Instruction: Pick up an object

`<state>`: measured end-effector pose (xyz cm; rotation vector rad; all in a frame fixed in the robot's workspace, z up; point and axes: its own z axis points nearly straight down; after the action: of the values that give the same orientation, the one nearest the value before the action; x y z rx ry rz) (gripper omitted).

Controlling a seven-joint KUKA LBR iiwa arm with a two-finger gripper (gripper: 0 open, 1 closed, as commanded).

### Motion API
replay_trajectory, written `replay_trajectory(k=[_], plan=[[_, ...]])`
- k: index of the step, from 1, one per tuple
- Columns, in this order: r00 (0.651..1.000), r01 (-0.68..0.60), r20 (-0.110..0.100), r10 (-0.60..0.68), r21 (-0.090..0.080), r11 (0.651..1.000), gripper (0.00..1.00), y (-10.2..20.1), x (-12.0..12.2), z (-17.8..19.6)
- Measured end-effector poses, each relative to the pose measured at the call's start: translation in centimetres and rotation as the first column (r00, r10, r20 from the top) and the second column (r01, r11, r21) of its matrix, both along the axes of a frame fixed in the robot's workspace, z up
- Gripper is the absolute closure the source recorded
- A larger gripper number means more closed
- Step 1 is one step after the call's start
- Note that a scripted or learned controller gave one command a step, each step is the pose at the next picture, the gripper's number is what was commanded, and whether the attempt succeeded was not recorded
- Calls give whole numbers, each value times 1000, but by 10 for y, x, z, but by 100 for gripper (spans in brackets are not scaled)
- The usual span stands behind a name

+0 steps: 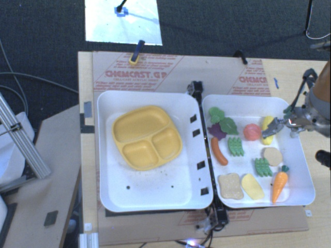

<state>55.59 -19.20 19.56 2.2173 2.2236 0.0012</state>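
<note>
The gripper (270,130) is reaching in over the right bin (308,187) from its right edge, its tip sitting just beside the yellow piece (267,122) and the red ball (252,132) — whether it is grasping anything I cannot tell. Near that bin's front edge are lying a carrot (279,185), bread (230,186) and a sausage (219,152). The left bin (106,190) is carrying a yellow tray (147,137).
</note>
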Motion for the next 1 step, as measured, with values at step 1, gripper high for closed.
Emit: replay_trajectory(k=[1], plan=[[1000,-1,6,1,-1,1000,0,23,-70,93]])
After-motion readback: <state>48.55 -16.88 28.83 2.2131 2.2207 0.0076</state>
